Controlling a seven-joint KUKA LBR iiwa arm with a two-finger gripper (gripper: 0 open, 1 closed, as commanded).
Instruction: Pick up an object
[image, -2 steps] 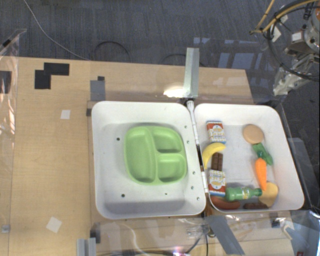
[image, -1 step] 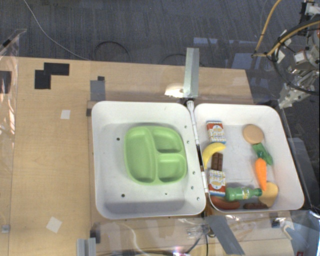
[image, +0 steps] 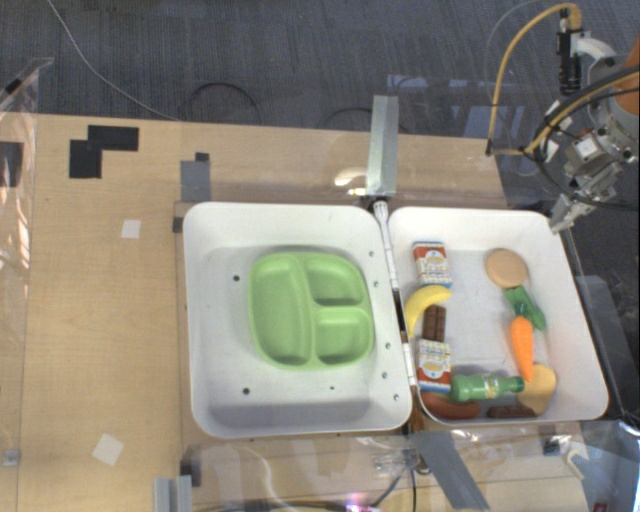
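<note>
The right bin (image: 570, 275) holds several toy foods. A small carton (image: 431, 264) lies at its far left, with a banana (image: 422, 303) and a chocolate bar (image: 433, 322) below it and a second carton (image: 433, 362) nearer the front. A green bottle (image: 485, 385) lies across the front beside a brown sausage (image: 448, 406). A tan round cookie (image: 506, 266), a carrot (image: 522, 345) and a yellow fruit (image: 541, 380) sit on the right side. My gripper (image: 565, 213) hangs over the bin's far right corner, apart from all of them, with nothing in it.
The left bin (image: 215, 260) holds a green divided plate (image: 308, 308). A grey metal post (image: 382, 150) stands behind the seam between the bins. Yellow and black cables (image: 530, 45) loop above the wrist at top right. Bare wooden bench (image: 90, 330) lies to the left.
</note>
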